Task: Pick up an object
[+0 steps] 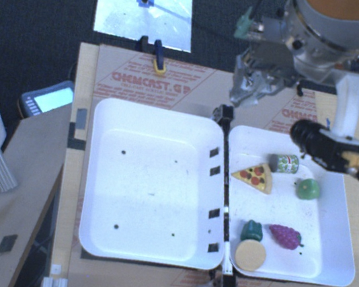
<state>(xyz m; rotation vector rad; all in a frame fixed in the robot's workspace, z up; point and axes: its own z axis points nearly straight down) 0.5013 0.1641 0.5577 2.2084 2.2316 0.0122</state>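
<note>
The gripper (245, 96) hangs above the far rim of the right bin (337, 258); its grip can't be made out. Pizza slice (254, 177), can (284, 164) and grapes (284, 236) lie in that bin.

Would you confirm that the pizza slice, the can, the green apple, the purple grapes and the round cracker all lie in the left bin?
Not quite: the camera view shows the pizza slice, can, green apple, purple grapes and round cracker all lying in the right bin, not the left bin.
</note>
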